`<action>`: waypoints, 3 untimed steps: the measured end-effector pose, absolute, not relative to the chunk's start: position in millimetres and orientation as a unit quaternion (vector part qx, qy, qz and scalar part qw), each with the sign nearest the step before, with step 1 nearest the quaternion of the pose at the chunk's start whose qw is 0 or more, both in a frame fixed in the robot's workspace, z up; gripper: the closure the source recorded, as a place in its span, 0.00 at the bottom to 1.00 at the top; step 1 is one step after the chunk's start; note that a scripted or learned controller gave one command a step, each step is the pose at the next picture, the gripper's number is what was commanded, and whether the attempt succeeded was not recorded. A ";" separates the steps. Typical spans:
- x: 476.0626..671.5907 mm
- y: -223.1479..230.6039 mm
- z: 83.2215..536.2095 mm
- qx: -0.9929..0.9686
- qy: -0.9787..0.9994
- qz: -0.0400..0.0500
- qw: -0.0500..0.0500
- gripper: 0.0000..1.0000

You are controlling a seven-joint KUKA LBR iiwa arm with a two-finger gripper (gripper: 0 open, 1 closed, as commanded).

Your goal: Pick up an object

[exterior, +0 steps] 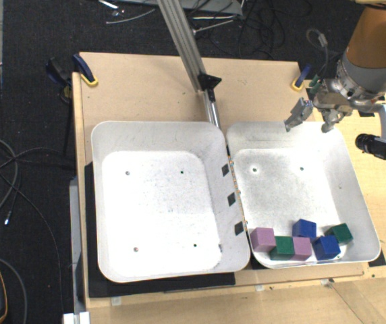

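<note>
Several small blocks lie clustered at the near edge of the right bin (294,181): a purple block (262,238), a green block (284,247), a pink-purple block (302,248), a blue block (305,229), another blue block (326,247) and a dark green block (342,233). My gripper (312,118) hangs above the far edge of the right bin, well away from the blocks. Its two fingers are spread apart with nothing between them.
The left bin (159,194) sits beside the right one, sharing a middle rim. A slanted metal rail (186,39) runs from the top toward the bins' junction. Clamps sit at the bench's far corners (85,73).
</note>
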State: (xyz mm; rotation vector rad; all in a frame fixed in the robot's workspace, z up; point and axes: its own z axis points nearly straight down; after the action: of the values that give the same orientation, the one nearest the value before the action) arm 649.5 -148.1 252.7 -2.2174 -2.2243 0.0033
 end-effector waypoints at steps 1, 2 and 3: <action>657.2 -161.5 206.4 -0.708 -0.707 0.002 0.001 0.00; 671.6 -148.0 278.2 -0.705 -0.709 -0.003 -0.004 0.00; 681.1 -142.1 200.2 -0.706 -0.709 0.002 0.002 0.00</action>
State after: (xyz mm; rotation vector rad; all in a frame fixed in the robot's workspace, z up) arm 681.1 -142.1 200.2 -2.2131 -2.2230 0.0066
